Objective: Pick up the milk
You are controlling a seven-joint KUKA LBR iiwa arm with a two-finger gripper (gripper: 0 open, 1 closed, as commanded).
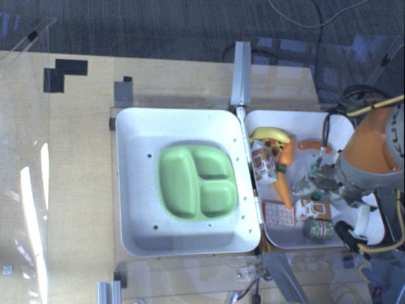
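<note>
Two small white cartons lie in the right bin (297, 120), and their labels are too small to read, so I cannot tell which is the milk. One carton (262, 161) lies at the bin's left wall, below the banana. The other carton (314, 209) lies near the front, just below my gripper (318, 177). The gripper hangs low over the bin's right half, under the orange-banded wrist (370, 151). Glare and clutter blur its tip, and I see nothing clearly held in it.
The right bin also holds a banana (271, 133), a carrot (283, 181), a red sausage (311, 145), a pink patterned flat box (278, 214) and a green can (318, 229). The left bin (136, 182) holds a green divided plate (197, 181). A metal divider (240, 75) separates the bins.
</note>
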